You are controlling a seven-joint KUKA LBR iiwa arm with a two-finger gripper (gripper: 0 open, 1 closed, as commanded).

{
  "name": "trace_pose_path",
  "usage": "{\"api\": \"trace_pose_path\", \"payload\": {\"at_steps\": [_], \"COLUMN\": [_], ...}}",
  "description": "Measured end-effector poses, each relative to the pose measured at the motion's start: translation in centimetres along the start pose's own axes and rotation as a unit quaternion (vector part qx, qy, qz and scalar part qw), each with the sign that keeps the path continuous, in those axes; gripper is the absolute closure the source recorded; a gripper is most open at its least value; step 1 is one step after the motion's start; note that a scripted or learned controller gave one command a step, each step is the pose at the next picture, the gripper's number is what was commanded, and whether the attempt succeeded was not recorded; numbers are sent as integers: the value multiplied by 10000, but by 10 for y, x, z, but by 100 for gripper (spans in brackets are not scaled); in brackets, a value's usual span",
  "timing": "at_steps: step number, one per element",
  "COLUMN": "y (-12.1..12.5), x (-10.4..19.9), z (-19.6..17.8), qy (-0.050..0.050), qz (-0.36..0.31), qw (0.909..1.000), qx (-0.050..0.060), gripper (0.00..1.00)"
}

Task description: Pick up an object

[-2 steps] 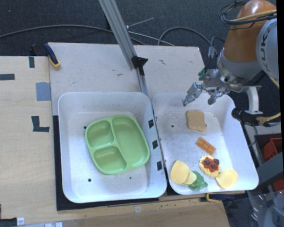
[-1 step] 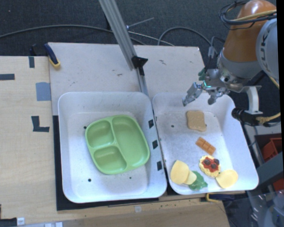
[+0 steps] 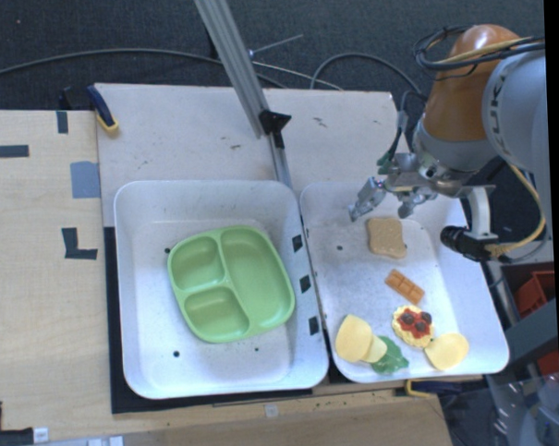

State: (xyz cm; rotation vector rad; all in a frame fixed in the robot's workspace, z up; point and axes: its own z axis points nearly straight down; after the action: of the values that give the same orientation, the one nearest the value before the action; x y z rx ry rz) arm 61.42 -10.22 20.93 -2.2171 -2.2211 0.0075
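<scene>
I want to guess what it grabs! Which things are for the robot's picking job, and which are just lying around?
For the job:
open two-finger tool
tan bread-shaped toy slice
small orange block
yellow toy pieces
round red-topped toy

Lying about:
green divided plastic plate
blue-and-yellow clamp

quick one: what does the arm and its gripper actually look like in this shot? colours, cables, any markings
The KUKA arm is a matte grey, rounded casing with a glossy orange band around the joint above the wrist. Black cables loop over the orange section, and another runs down the right side. The two-finger gripper is silver-grey metal with small dark fittings and a greenish spot. No readable markings.
</scene>
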Motion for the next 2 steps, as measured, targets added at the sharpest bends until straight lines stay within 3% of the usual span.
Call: {"api": "trace_pose_path", "payload": {"at_steps": [2], "y": [2], "x": [-6], "z": [90], "qy": [0], "qz": [1], "qw": [10000], "qx": [4], "gripper": [0]}}
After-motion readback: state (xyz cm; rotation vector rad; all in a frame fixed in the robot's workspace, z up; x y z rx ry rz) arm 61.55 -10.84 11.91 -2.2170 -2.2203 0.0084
